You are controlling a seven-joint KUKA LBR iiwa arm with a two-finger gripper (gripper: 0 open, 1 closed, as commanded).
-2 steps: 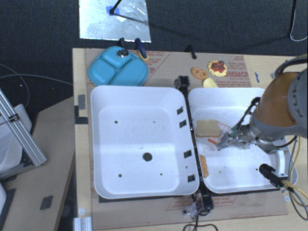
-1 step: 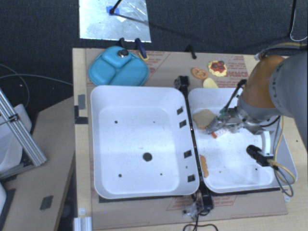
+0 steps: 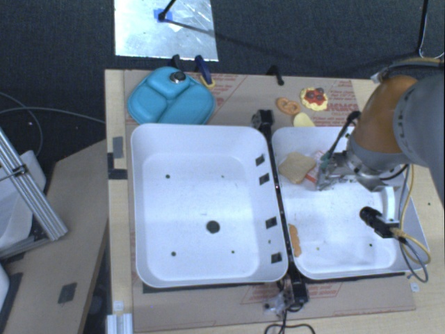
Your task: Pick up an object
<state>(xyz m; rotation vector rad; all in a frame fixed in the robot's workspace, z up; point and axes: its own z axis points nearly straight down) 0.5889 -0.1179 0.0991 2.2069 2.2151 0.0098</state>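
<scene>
— Tan flat bread-like slice [image 3: 297, 166]: where?
— Lying in right white bin [image 3: 348, 256], upper-left part, near divider.
— 2-finger gripper [image 3: 324, 176]?
— Hanging low just beside slice's right edge. Grip state: cannot tell; tips blurred.
— Elsewhere?
— Small orange piece [image 3: 294, 240] against same bin's left wall; left white bin [image 3: 201, 138] alongside.
</scene>
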